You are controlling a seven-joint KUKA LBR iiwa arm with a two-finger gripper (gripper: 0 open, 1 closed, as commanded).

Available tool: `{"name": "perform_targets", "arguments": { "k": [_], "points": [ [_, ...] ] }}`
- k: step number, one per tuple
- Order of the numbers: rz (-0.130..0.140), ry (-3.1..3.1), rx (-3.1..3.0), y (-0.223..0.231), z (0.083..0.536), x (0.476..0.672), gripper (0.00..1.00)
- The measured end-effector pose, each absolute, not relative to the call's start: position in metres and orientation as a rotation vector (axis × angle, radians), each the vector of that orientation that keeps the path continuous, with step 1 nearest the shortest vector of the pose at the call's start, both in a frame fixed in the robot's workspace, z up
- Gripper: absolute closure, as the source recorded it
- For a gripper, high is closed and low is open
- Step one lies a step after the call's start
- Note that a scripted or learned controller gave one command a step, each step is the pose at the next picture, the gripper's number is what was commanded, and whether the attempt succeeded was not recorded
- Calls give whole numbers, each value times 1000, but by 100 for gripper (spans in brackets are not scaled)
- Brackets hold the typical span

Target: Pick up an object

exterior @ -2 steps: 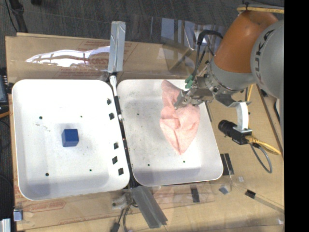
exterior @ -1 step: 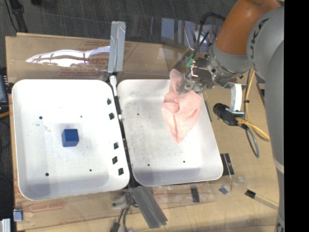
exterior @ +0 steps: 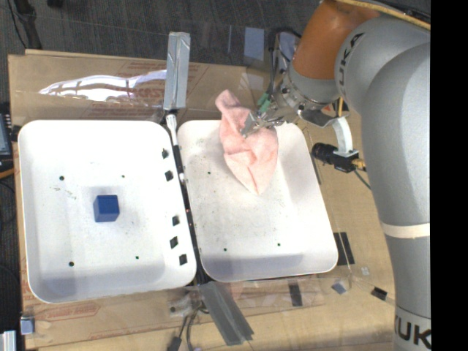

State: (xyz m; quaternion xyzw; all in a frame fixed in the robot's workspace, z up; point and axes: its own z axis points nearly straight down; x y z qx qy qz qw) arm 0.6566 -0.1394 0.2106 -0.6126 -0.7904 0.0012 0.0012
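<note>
A pink cloth (exterior: 250, 148) hangs bunched over the far part of the right bin (exterior: 256, 247), its lower tip pointing down toward the bin floor. My gripper (exterior: 254, 123) is shut on the cloth's upper folds, and the fabric drapes below the fingers. A small blue cube (exterior: 107, 208) rests on the floor of the left bin (exterior: 44, 159), far from the gripper.
The grey arm with its orange band (exterior: 325, 39) comes in over the bench's right side and back. A raised divider with black clips (exterior: 175, 196) separates the two bins. Cardboard lines the bench behind the bins.
</note>
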Motion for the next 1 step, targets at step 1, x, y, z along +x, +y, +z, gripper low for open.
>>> {"name": "perform_targets", "arguments": {
  "k": [1],
  "points": [
    [2,-2713,-1579,-136,227,650,100]
  ]
}}
